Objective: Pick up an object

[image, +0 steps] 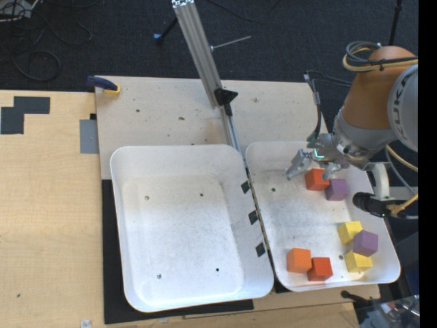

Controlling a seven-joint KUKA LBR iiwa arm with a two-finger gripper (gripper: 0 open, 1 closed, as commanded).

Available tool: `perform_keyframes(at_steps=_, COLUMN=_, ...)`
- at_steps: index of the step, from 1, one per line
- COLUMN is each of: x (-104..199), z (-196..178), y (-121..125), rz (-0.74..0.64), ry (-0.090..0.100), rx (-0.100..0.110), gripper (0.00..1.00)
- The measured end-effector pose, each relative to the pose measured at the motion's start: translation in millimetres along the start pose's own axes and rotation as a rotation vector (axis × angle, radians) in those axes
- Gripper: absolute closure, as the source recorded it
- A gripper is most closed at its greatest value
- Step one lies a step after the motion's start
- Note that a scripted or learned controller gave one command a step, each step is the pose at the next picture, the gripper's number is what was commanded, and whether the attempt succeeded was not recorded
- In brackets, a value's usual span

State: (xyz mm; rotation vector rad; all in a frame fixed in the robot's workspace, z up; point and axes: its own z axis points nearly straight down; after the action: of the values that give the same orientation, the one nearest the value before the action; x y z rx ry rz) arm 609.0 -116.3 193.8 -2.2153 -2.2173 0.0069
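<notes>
Orange catches my eye first: a red-orange block (pixel 315 179) lies toward the far end of the right bin (pixel 287 217), touching a purple block (pixel 336 188) on its right. My gripper (pixel 311 167) hangs low over that far end, just beside the red-orange block's far left corner; one grey finger (pixel 296 166) juts out to the left. I cannot tell how wide the pincer is spread, and I see nothing between its fingers. Nearer me in the same bin lie a yellow block (pixel 349 231), a second purple block (pixel 366 242) and another yellow block (pixel 356 262) clustered at the right wall, with an orange block (pixel 298 260) and a red block (pixel 320 268) touching at the near edge. The left bin (pixel 177 231) sits alongside
</notes>
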Motion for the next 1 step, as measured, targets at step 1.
perform_keyframes(at_steps=1, x=-0.6, z=-2.7, y=1.0, rz=0.001, ry=-0.001, rx=-0.005, gripper=0.0)
